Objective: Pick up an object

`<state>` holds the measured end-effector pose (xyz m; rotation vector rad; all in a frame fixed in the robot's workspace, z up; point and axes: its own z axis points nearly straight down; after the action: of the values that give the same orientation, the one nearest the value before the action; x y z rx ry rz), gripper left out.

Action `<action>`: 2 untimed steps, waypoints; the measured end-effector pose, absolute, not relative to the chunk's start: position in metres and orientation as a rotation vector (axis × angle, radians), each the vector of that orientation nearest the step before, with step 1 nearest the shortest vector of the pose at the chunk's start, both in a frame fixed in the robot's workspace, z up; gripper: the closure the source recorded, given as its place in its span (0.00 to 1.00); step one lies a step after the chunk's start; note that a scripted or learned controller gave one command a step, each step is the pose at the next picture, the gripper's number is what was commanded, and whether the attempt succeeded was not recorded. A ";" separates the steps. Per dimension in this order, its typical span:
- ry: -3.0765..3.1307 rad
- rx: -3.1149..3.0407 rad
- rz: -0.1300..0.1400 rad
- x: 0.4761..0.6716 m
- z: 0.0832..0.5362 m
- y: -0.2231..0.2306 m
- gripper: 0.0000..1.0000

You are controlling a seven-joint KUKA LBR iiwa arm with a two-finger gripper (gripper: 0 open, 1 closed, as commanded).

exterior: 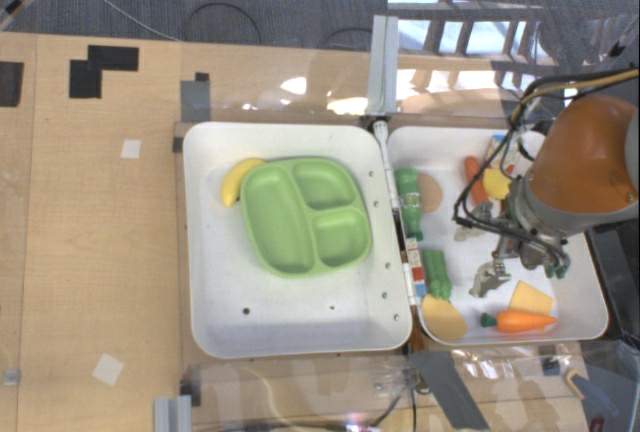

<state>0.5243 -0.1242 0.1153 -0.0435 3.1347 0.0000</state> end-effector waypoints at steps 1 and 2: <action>3.114 0.287 0.000 0.610 0.089 -0.103 0.00; 3.082 0.515 0.003 0.540 0.091 -0.090 0.00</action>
<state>0.5404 -0.0895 0.0909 0.5147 3.0824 0.0026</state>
